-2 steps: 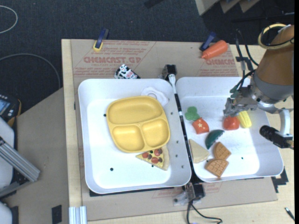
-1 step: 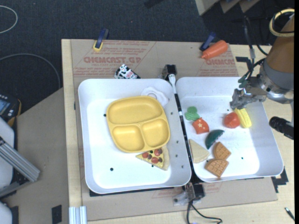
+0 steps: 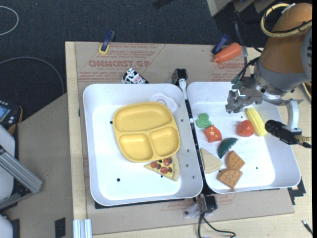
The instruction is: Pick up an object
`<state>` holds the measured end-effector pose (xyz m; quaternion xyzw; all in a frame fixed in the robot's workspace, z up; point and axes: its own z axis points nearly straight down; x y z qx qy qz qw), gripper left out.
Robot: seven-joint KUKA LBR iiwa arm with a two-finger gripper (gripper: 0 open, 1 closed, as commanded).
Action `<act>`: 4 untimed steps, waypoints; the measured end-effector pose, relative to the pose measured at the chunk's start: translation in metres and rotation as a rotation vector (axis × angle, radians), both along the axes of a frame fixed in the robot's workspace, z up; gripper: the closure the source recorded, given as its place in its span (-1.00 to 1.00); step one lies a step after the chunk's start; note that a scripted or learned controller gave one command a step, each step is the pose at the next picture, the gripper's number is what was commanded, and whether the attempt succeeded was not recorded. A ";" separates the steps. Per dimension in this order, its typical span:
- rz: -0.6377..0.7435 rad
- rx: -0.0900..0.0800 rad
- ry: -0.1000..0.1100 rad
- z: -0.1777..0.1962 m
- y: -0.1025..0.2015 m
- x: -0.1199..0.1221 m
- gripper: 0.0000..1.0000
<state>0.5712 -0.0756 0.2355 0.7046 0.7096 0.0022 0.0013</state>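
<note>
1. You have the gripper point(image 3: 239, 103) hanging over the upper part of the right bin point(image 3: 285, 175); from this angle you cannot tell how it is set, and nothing is visibly held in it.
2. Your nearest candidates lie just below and to its right: the corn cob point(image 3: 254, 121) and the red tomato point(image 3: 245, 128), touching or nearly touching each other.
3. Further to its lower left sit the green piece point(image 3: 202, 120) and the strawberry point(image 3: 213, 133); below those lie the dark green leaf point(image 3: 228, 144), the bread wedge point(image 3: 210, 160) and two waffles point(image 3: 232, 170).
4. Pick one target and centre over it before you descend. The corn looks the easiest, being long and narrow: close across its short width.
5. Mind the tomato beside it, which could get nudged or caught along with the corn.
6. Avoid the flat waffles and bread, which likely give little to grip.
7. Leave alone the left bin point(image 3: 99, 177), well away to the left, with its yellow tray point(image 3: 146, 131) and pizza slice point(image 3: 163, 167).
</note>
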 end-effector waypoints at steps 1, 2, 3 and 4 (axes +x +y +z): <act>-0.006 0.000 0.009 -0.021 0.001 -0.003 1.00; -0.005 -0.002 0.001 -0.011 0.011 0.009 1.00; -0.007 -0.002 0.001 -0.002 0.007 0.005 1.00; -0.008 -0.001 0.009 -0.021 0.007 0.000 1.00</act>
